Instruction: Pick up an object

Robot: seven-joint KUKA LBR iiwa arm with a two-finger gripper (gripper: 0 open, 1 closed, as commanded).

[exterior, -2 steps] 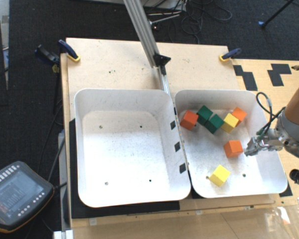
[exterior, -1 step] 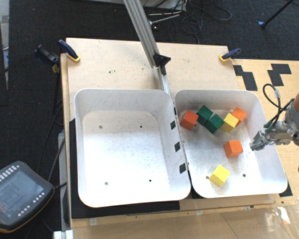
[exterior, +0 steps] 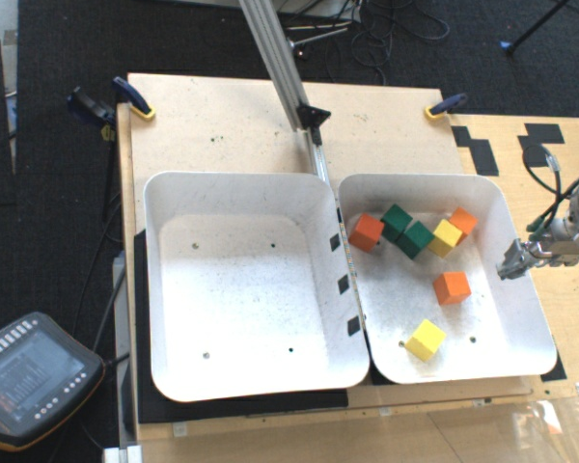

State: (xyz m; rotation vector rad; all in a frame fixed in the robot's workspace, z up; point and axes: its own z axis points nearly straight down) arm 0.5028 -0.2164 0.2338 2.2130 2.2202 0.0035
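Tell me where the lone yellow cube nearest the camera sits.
The yellow cube lies in the right bin, near its front edge, below the single orange cube and apart from the cluster of blocks at the back.

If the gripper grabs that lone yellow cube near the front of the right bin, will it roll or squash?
The yellow cube looks rigid with flat faces, so it likely slides, not rolls. It sits apart from the other blocks, so a nudge probably disturbs nothing else. It seems light.

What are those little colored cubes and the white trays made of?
The cubes, such as the lone yellow cube, look like painted wood or foam: flat matte color, crisp edges, no shine. I can't tell which. The trays look like thin molded plastic: smooth white, rounded corners, curved lips, speckled with scuffs.
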